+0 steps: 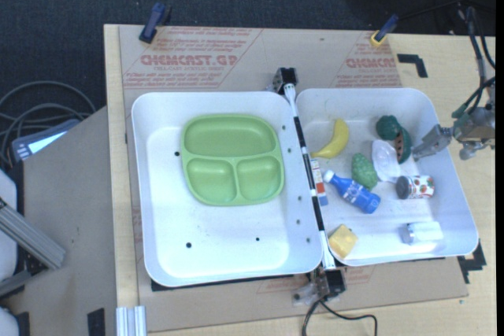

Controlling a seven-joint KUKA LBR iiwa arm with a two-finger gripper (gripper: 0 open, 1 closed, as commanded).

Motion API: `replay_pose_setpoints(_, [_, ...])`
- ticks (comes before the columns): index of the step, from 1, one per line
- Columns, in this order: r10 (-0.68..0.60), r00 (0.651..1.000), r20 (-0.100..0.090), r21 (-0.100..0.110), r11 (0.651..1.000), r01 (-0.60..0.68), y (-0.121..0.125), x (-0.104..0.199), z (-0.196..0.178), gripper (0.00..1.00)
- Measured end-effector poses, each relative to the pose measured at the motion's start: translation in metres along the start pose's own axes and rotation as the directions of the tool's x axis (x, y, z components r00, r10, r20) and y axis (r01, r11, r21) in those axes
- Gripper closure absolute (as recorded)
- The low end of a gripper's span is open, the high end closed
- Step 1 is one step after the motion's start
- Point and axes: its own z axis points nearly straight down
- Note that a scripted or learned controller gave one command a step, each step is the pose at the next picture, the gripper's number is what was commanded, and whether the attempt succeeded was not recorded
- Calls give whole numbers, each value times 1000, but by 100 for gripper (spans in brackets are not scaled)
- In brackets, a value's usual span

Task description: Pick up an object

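Near edge of the right bin (465, 236): a yellow block (342, 241) sits in the front-left corner against the divider wall, and a small white bottle lying flat (423, 231) is near the front-right. Both are well apart from the gripper.

Mid-bin: blue bottle w/ white cap (352, 192) lies at a slant close to the divider. Just beyond it is a green lumpy toy (364, 169). To the right, a small can w/ red-and-white label (417, 186) lies on its side, w/ a crumpled white piece (385, 160) touching or nearly touching it on the far side.

Further back: yellow banana (335, 139) near the divider, on its own. A dark green toy w/ a reddish strip (391, 134) is at the back-right, just beside the white piece.

Gripper (432, 143) reaches in over the right rim, close to the dark green toy, nothing visibly between its fingers. Whether they're spread or closed I can't tell; too small and side-on.

Left bin (150, 169) holds a green divided tray (233, 160), not relevant to the pick.

Judgement on the step: approach stage, no grasp yet. Nearest candidates are the dark green toy and the can. The toy, white piece and can are crowded, so a sloppy descent could nudge neighbours or pinch two at once. Best bet imo: centre over one item, align the fingers across its narrow axis, come down straight, close only once both fingers flank it. The can may roll; the banana is isolated and easier, but needs a longer reach.
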Motion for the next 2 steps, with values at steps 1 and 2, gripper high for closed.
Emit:
replay_pose_setpoints(1, [-1, 1000, -2, 3, 1000, 1, 31, 86, 110, 0])
replay_pose_setpoints(2, [0, 1000, -1, 1, 1000, 0, 31, 80, 167, 0])
